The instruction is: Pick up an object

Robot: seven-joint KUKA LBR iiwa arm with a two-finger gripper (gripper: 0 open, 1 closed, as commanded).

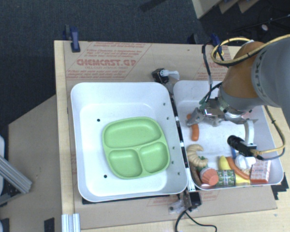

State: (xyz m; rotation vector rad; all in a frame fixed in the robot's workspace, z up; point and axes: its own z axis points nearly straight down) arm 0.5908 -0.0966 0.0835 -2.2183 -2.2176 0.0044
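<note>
Sausage [195, 131] just below pincer [201, 116]

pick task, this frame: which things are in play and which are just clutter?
In play:
- gripper, above the right bin
- small orange sausage, just below the gripper
- croissant
- red round piece
- green can
- yellow piece
- red-and-white box

Lying about:
- green divided tray in the left bin
- blue clamp
</note>
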